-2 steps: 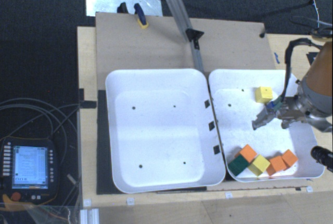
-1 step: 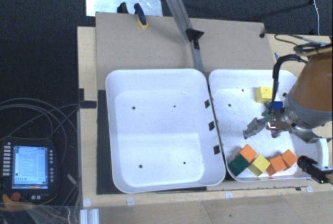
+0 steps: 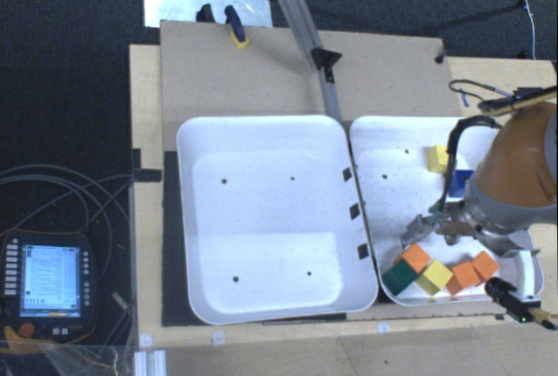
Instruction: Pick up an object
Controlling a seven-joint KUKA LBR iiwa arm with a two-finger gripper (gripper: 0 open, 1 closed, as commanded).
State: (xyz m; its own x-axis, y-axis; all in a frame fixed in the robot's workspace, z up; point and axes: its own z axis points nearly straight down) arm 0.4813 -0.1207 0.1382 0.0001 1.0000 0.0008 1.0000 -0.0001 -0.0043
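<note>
My gripper (image 3: 432, 233) hangs low in the right bin (image 3: 384, 147), its jaws spread open with nothing between them. Just below it, along the bin's front wall, lies a cluster of blocks: an orange block (image 3: 416, 257), a green block (image 3: 399, 277), a yellow block (image 3: 433, 278) and two more orange blocks (image 3: 466, 276) (image 3: 486, 263). The gripper is slightly above the first orange block and apart from it. A second yellow block (image 3: 438, 159) and a blue block (image 3: 459, 181) lie farther back, partly hidden by the arm (image 3: 521, 169).
The left bin (image 3: 261, 139) stands beside the right one, with the shared rim between them near x 405. A slanted grey pole (image 3: 296, 8) comes down to the bins' back edge. A control pendant (image 3: 48, 283) lies off the bench at the left.
</note>
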